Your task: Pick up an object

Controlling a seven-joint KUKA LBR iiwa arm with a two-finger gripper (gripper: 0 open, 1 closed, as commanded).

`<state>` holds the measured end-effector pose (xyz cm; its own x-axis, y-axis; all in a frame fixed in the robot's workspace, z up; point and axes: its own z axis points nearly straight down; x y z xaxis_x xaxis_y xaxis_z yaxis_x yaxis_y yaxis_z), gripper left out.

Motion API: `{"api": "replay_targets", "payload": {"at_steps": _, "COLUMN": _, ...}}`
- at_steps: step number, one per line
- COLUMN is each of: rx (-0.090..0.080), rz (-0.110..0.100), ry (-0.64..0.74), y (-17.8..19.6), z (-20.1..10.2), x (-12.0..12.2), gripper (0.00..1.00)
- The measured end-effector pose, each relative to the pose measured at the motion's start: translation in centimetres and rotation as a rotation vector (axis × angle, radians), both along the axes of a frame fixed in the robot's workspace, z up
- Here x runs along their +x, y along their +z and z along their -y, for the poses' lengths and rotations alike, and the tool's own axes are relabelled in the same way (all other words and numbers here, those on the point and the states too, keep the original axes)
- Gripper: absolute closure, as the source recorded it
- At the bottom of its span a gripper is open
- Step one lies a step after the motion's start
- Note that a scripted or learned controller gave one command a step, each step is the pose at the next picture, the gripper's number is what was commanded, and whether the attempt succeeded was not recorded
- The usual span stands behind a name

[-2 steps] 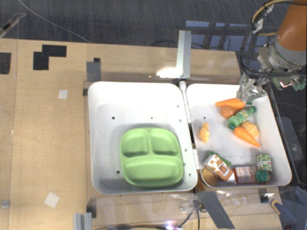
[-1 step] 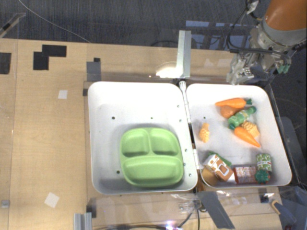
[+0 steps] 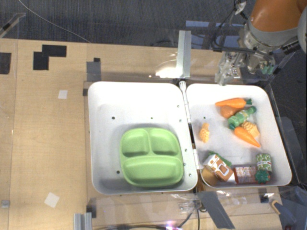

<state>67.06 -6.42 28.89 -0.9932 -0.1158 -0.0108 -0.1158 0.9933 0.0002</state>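
My gripper point(image 3: 229, 73), jaw state can't tell, hovers beyond right bin point(image 3: 211, 99); carrots point(image 3: 231, 103) w/ clustered toys risk double grab.

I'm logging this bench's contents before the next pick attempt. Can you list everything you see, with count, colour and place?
Bins: two, white, side by side on the bench.
Divided plate: one, green, left bin, toward its near side.
Toy carrots: two, orange, right bin, far-right part.
Corn piece: one, yellow, right bin, near the divider.
Small packaged toy foods: several, mixed brown, red and green, right bin's near edge.
Gripper: one, metallic, above the right bin's far rim, holding nothing visible.
Arm: one, grey and orange, top right.
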Motion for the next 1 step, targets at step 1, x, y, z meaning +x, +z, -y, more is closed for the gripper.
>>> {"api": "replay_targets", "payload": {"at_steps": 1, "rx": 0.000, "rz": 0.000, "ry": 0.049, "y": 0.15, "z": -2.89, "x": -0.02, "gripper": 1.00}}
